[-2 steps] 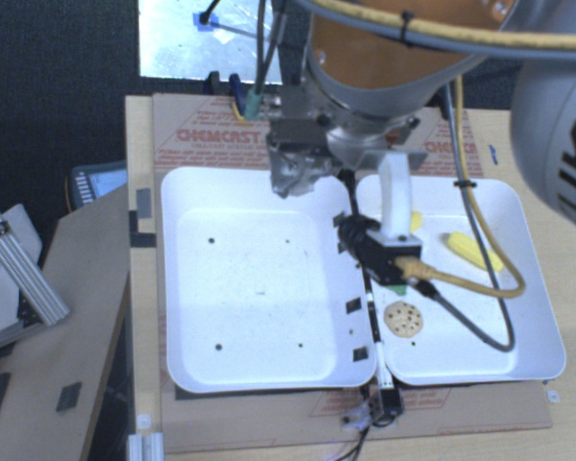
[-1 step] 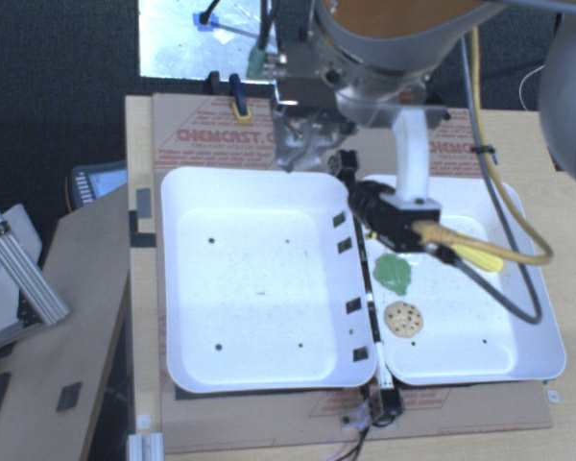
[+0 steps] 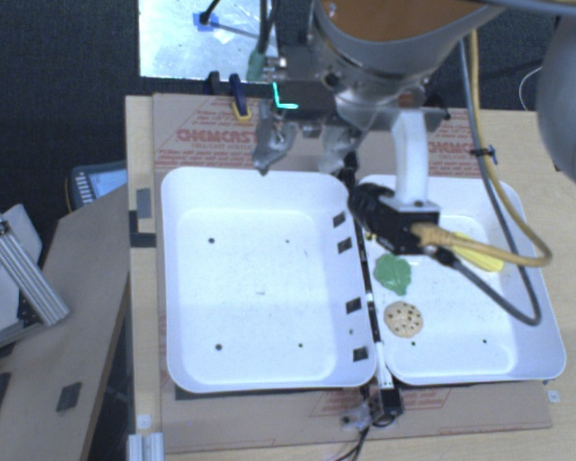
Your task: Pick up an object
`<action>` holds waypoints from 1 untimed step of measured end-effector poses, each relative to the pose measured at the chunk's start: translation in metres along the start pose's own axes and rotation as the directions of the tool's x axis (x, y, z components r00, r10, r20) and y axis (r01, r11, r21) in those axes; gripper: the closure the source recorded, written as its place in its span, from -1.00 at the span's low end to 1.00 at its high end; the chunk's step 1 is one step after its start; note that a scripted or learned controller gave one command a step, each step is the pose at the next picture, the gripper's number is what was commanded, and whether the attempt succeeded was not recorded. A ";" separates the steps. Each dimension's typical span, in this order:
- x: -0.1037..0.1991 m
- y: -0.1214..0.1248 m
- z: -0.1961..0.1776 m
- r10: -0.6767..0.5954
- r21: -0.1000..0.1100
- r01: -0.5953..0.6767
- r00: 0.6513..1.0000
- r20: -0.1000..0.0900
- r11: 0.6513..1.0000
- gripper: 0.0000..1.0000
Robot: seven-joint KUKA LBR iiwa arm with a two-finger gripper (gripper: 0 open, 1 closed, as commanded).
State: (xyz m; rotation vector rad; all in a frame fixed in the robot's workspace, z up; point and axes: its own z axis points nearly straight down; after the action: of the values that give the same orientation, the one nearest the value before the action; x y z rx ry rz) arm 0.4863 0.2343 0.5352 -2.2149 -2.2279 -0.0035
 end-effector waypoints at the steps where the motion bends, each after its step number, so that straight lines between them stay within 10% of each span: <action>1: 0.000 0.000 -0.012 -0.003 -0.002 0.003 1.000 -0.002 1.000 1.00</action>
State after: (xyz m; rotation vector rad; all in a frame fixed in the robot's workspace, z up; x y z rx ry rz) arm 0.4866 0.2345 0.5467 -2.2120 -2.2312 -0.0081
